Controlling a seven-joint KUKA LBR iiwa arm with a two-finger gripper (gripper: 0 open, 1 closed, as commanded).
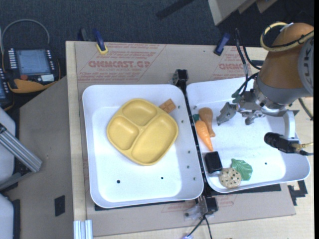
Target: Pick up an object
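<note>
The gripper (238, 111) hangs over the right bin (271, 176), whether open or shut I cannot tell, and the carrot (203, 134) lies just to its left against the divider, long axis running along that wall, tip toward the camera.

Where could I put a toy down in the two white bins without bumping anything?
Left bin: bare floor along the near edge, below the yellow plate. Right bin: bare middle between the carrot and the far right wall. Crowded: the near-left corner with the black block, cookie and green toy.
</note>
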